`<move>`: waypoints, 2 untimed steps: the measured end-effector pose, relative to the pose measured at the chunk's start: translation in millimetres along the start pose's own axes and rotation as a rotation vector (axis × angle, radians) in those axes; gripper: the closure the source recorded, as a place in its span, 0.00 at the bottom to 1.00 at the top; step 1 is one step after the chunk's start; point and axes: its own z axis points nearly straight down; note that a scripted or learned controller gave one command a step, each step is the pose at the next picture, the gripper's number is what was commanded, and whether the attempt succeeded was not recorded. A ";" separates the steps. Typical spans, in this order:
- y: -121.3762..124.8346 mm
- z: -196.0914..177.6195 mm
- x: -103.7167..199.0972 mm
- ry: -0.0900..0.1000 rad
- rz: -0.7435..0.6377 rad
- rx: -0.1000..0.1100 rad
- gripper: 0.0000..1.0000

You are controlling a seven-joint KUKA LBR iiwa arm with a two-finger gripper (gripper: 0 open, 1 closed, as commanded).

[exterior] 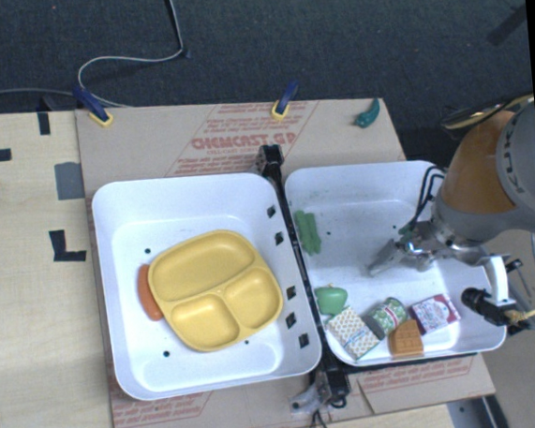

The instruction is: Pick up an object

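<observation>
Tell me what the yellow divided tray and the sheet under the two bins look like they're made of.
The yellow tray looks like moulded plastic: one even colour, rounded compartment walls, a soft satin sheen. The sheet under the bins looks like corrugated cardboard: matte brown, red printed lettering, held by clips along its far edge.
</observation>
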 end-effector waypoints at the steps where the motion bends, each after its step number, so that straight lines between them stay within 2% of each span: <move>1: 1.0 -10.1 -0.9 -0.003 0.000 -0.004 1.00; 2: 0.9 -10.0 -0.8 -0.003 0.000 -0.004 0.00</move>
